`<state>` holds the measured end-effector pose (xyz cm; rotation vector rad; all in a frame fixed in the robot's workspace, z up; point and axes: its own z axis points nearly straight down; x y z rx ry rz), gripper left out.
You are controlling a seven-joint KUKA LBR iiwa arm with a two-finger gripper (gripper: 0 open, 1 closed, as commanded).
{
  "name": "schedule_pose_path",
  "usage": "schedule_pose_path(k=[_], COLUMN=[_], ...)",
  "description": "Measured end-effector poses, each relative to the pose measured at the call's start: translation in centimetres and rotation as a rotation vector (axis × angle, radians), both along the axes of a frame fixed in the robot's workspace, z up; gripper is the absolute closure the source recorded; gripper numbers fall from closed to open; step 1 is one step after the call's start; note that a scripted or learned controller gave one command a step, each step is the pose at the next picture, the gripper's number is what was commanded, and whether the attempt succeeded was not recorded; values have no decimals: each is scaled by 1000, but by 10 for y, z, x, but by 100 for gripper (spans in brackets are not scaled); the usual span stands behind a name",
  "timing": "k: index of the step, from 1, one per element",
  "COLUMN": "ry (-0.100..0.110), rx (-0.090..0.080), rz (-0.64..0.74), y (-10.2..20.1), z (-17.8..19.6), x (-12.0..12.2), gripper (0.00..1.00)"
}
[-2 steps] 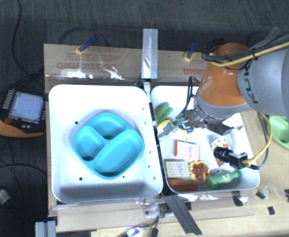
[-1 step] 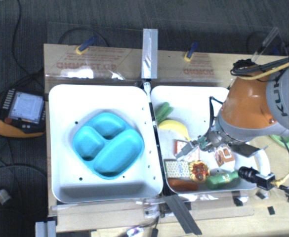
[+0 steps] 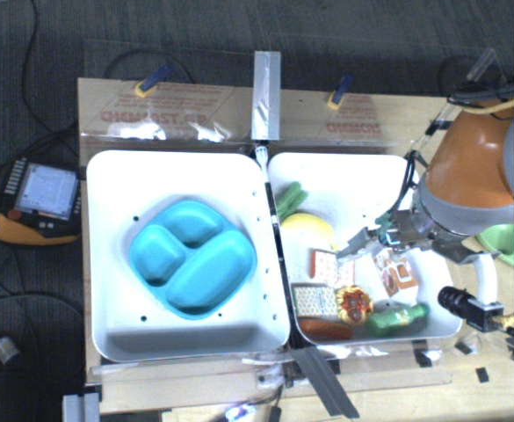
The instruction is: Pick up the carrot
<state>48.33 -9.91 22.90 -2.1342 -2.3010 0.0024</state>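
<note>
The right bin (image 3: 388, 167) holds a jumble of toy food. Along its front wall lies a long orange-red piece (image 3: 327, 330), which looks like the carrot, partly tucked under a patterned packet (image 3: 314, 301). My gripper (image 3: 372, 237) hangs over the middle of this bin, above and to the right of a red-and-white box (image 3: 324, 266). It is well behind the orange-red piece and not touching it. The grey and orange arm (image 3: 467, 170) hides the bin's right side.
Also in the right bin are a green vegetable (image 3: 289, 199), a yellow lemon (image 3: 307, 229), a red-yellow item (image 3: 355, 303), a green bottle (image 3: 397, 318) and a small orange-white pack (image 3: 401, 276). A blue divided plate (image 3: 192, 255) sits in the left bin (image 3: 107, 236).
</note>
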Motion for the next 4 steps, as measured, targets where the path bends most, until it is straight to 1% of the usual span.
schedule_pose_path(k=[1,2,3,4], ry=[-1,-1,0,0], rx=[-4,1,-3,-2], rz=[-88,289,107,-42], y=[-4,28,-11,11], z=[69,-46,37,27], x=[71,99,0,86], gripper=[0,0,0,0])
